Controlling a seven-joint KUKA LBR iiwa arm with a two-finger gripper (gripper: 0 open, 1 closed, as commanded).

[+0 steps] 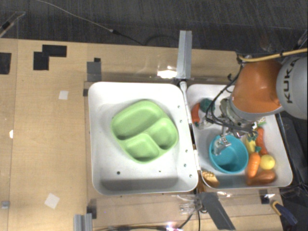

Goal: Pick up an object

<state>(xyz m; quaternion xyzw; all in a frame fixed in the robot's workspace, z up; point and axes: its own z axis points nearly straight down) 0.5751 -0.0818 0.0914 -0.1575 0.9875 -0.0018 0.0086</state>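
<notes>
Arm [260,88], grey with an orange band, sits highest and nearest the lens, over the right bin [285,172]. Gripper [222,143] hangs at the blue bowl [230,157]; whether it is open or closed cannot be told, and nothing is seen held.

Bowl lies mid-bin, judged light, rigid, smooth plastic; its thin rim is the likeliest hold, one finger inside. Slip is probable.

Carrot [253,163], yellow piece [267,162] and brown item [261,177] crowd its right side; a red item [195,113] lies by the divider. Room is tight.

Left bin [96,177] holds a green tray [144,130]. Both bins rest on a tan bench [43,143].
</notes>
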